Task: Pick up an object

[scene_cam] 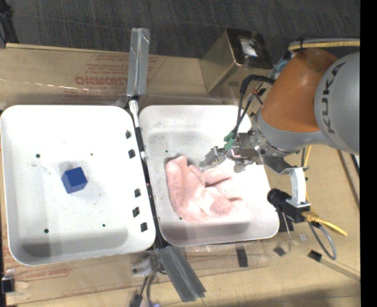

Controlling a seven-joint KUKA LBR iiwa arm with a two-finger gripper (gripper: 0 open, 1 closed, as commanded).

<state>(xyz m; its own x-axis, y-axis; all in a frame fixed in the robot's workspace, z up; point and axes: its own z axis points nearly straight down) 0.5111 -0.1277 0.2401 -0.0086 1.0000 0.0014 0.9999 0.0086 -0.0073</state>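
Pink cloth in the right bin, gripper directly above its upper edge.

The pink cloth lies crumpled on the floor of the right bin, towards the bin's near side. The gripper sits over the cloth's upper edge, reaching in from the right on the grey arm with its orange band. How far the gripper is open cannot be determined, and no part of the cloth is visibly clamped in it; contact with the cloth cannot be confirmed. A blue cube rests in the left bin, well apart from the gripper.
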